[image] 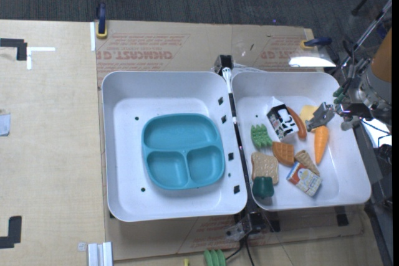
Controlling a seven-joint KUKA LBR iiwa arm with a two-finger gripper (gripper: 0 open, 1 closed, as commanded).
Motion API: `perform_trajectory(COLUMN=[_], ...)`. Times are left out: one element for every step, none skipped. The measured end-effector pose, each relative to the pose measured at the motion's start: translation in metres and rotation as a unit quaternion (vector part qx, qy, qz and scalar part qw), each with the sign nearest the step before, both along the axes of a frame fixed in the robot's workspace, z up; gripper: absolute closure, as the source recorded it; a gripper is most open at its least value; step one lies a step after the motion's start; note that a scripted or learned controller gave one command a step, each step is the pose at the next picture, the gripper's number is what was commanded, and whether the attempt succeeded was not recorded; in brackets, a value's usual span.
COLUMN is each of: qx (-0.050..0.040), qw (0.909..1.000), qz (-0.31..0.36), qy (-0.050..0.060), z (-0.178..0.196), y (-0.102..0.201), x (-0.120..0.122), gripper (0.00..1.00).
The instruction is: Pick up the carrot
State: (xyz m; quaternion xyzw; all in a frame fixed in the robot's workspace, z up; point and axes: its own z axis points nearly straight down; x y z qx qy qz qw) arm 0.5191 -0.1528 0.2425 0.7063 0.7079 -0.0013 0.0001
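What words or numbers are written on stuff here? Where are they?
Cardboard sheet behind the bins: red print, upside down from this camera and too blurred to read.
Black-and-white carton: markings too small to read.
Small box at the right bin's front: picture label, no readable text.

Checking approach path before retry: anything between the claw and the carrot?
Nothing visible. The claw sits right at the carrot's upper end in the right bin, with no item between them. The nearest neighbours, a red sausage and a yellow piece, lie to the left of that gap.
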Motion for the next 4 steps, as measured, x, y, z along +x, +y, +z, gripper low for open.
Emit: perform_trajectory(qx=[-0.0025,-0.0021,-0.0023,-0.0039], qw=[0.9995,0.9893,0.9894,0.9896], qz=[-0.029,0.144,0.143,0.142], qy=[-0.014,-0.019,-0.022,-0.024], z=[-0.126,-0.132,-0.119,-0.109], y=[-0.016,-0.047,-0.047,-0.048], x=[0.083,0.075,0.078,0.079], gripper=[0.0,0.0,1.0,1.0])
